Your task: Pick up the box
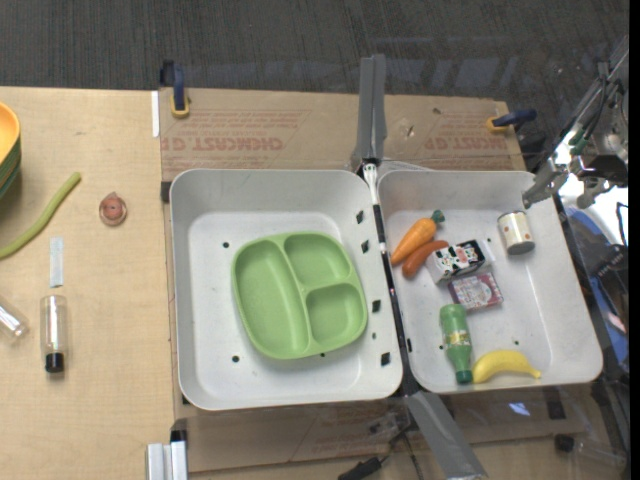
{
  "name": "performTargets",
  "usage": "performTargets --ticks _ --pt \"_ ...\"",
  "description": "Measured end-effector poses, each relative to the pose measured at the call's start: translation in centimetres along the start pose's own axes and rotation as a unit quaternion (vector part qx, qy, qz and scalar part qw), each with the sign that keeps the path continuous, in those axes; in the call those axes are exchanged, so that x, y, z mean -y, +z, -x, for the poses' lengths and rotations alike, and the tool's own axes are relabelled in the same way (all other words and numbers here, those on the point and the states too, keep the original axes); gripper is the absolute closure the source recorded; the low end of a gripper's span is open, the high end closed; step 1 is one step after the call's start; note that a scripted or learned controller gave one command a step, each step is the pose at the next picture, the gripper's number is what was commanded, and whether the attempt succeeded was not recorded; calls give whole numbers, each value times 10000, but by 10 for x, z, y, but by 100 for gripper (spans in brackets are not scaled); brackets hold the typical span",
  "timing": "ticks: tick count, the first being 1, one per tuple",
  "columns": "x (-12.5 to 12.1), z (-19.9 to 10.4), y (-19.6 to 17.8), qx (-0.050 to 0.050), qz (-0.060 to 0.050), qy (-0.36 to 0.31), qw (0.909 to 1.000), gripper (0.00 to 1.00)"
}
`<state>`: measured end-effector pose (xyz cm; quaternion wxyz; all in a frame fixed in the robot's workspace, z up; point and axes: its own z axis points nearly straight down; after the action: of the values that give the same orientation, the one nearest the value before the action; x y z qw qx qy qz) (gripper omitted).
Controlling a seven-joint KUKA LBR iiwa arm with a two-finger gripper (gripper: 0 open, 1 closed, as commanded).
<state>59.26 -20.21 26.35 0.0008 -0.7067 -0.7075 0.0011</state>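
The divided plate [300,294] lies in the left bin [190,268]; the box [461,258] lies in the right bin [570,298], right of the carrots [415,240].

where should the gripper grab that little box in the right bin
Come straight down and pinch the box across its narrow width. It lies flat and slanted, with carrots touching one end and a pink packet just below, so its long sides look freest.

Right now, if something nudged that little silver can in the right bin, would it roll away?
Probably. The silver can seems to lie on its side, so it may roll. It looks small, likely light. The bin wall nearby should stop it.
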Motion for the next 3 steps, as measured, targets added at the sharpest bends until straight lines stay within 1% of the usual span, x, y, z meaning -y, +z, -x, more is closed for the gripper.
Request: performTargets --ticks 1,2,3 --pt "29 -34 139 -1 27 1248 9922 0" --pt "46 -65 156 47 217 876 9959 0" --pt "77 -34 166 14 72 142 9999 0"
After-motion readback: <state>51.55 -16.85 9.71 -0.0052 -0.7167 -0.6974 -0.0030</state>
